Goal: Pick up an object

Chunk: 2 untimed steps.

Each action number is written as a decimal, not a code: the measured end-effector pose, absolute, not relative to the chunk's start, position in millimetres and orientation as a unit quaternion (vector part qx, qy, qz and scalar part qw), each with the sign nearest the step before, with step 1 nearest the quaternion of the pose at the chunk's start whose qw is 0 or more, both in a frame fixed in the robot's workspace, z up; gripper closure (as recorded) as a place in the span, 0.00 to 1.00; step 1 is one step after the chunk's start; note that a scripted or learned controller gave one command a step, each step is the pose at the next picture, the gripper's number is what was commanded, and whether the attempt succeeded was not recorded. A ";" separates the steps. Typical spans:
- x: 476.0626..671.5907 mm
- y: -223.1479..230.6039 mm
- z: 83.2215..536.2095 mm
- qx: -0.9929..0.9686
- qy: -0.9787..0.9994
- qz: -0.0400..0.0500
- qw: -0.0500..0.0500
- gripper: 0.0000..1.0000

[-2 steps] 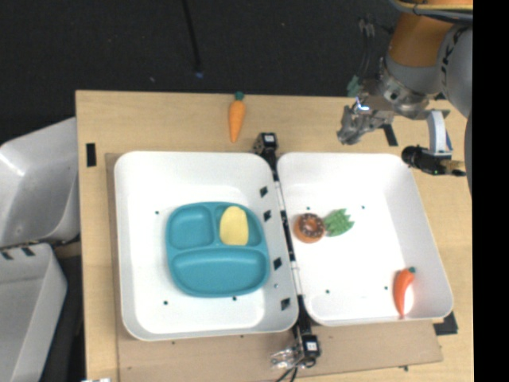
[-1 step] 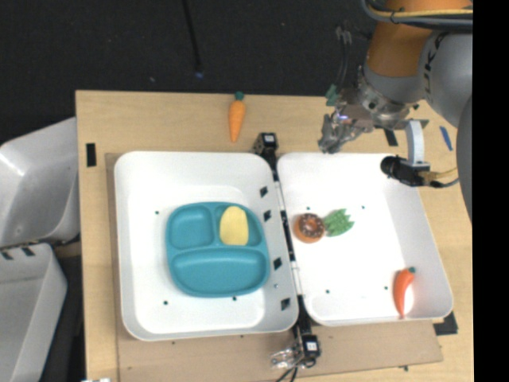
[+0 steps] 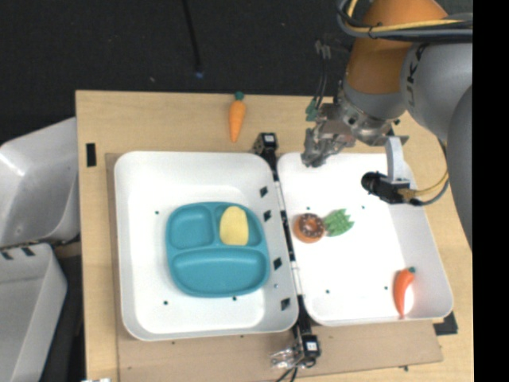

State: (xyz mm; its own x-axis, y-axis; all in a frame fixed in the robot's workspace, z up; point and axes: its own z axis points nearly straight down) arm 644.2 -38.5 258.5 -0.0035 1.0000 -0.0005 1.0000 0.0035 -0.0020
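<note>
The gripper [image 3: 316, 151] hangs over the far left corner of the right bin [image 3: 362, 293], close to the ridge where the two bins meet; whether its fingers are open or closed I cannot tell, and nothing shows between them. The nearest candidates lie well apart from it toward the bin's middle: a brown doughnut [image 3: 308, 227] touching a green leafy toy [image 3: 339, 222]. A red-orange chilli pepper [image 3: 404, 290] lies against the near right wall. In the left bin [image 3: 143, 309] a teal divided plate [image 3: 215, 259] carries a yellow oval piece [image 3: 234, 225], and a carrot [image 3: 236, 117] lies outside on the table [image 3: 103, 110].

Risks, as I judge them: descending where it hangs now would close on bare floor, or strike the bin wall. Going for the doughnut, a jaw could land on the leafy toy, pushing both aside or pinching the pair so one slips out. The chilli pepper against the wall leaves little room for a finger on that side. The black cable module [image 3: 387, 186] on the wrist could also snag low over the bin
</note>
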 end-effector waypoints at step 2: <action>585.6 46.6 263.6 -0.705 -0.709 0.000 0.001 1.00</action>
